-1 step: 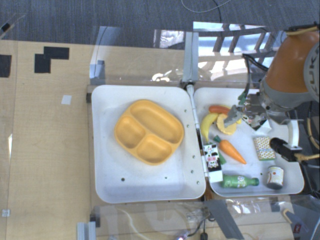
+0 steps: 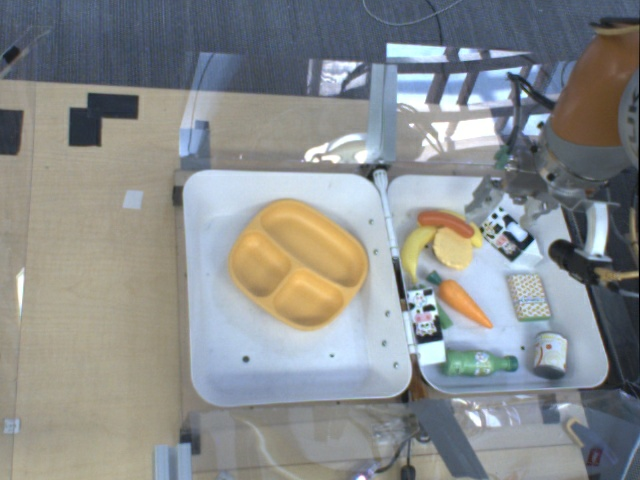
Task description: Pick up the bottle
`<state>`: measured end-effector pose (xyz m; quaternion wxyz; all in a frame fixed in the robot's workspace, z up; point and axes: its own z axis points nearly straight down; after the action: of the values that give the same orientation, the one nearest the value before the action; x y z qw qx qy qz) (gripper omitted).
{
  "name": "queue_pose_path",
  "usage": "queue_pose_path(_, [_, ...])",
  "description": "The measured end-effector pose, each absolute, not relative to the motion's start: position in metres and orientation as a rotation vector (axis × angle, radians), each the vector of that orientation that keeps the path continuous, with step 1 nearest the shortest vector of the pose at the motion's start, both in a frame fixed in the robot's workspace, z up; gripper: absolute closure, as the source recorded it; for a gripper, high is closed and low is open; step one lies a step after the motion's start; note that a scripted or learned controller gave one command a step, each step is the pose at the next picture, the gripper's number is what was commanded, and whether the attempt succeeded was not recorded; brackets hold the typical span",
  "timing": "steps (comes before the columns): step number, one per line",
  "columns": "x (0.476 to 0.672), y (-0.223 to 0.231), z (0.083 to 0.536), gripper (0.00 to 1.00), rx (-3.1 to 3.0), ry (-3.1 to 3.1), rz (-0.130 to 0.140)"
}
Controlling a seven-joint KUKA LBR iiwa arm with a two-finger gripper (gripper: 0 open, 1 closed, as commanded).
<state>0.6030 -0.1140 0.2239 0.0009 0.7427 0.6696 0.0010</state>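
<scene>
Grey arm (image 2: 600,153), orange band, black cables at wrist.

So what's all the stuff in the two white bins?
bins: two, white, side by side on the bench
plate: one, yellow, three sections, middle of the left bin
bottle: one, green, lying at the front of the right bin
banana: one, yellow, right bin near the divider
sausage: one, red, behind the banana
carrot: one, orange, middle of the right bin
milk carton: one, white with black patches, by the divider
cracker: one, tan, right side
can: one, pale, front right corner
gripper: one, grey, over the back of the right bin
</scene>
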Motion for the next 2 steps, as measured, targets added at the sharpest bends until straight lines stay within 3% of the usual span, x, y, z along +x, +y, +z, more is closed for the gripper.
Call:
queue_pose_path(1, [0.5997,-0.0423,0.2474,0.00,2.932,1.129,-0.001])
queue_pose_path(2, [0.6000,-0.0415,0.2574,1.00,2.926,1.142,-0.002])
